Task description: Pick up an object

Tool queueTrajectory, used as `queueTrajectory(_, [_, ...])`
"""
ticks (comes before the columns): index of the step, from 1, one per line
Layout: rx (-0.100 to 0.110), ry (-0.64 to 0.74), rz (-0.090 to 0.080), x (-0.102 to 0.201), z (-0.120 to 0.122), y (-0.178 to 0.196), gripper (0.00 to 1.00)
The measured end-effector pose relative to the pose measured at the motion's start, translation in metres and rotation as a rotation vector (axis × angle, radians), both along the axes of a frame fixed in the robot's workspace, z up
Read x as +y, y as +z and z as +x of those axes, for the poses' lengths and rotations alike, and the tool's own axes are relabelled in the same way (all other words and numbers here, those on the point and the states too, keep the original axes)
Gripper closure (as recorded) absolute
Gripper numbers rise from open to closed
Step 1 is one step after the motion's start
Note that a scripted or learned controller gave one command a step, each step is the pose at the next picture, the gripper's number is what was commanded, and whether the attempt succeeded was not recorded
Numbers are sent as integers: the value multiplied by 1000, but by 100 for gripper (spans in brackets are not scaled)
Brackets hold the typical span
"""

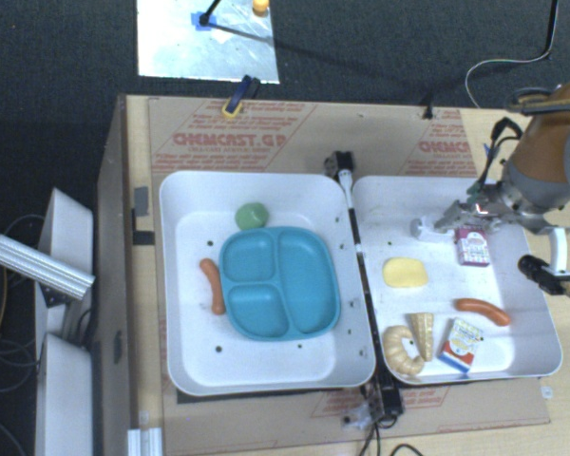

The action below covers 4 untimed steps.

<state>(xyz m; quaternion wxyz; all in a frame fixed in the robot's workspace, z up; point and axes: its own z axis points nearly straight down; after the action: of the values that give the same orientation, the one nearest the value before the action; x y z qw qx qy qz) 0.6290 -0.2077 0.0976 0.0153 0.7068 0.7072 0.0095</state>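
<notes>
jaws [475, 215]: over right bin [541, 350], far side; apart or together, cannot tell
target guess: pink packet [473, 248], just below jaws, near side
packet axis: roughly upright, runs far-to-near
other items: yellow block [405, 273], sausage [482, 311], both further toward near rim
held: nothing visible

Arm [541, 145] — gripper [472, 213] low, leftward

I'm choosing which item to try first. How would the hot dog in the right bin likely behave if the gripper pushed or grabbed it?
The hot dog looks round and sausage-shaped, so a sideways push would probably roll it. Its glossy orange skin suggests smooth plastic, likely slippery. It lies flat on the right bin floor, apart from neighbours.
</notes>
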Motion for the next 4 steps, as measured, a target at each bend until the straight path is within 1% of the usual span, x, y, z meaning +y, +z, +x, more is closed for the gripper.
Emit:
queueTrajectory(1, [8,3,3,0,5,-1,0])
queueTrajectory(2, [13,3,-2,-1,5,-2,100])
queueTrajectory(3, [19,4,5,2,4,-5,0])
queueTrajectory(4, [18,4,4,2,4,-6,0])
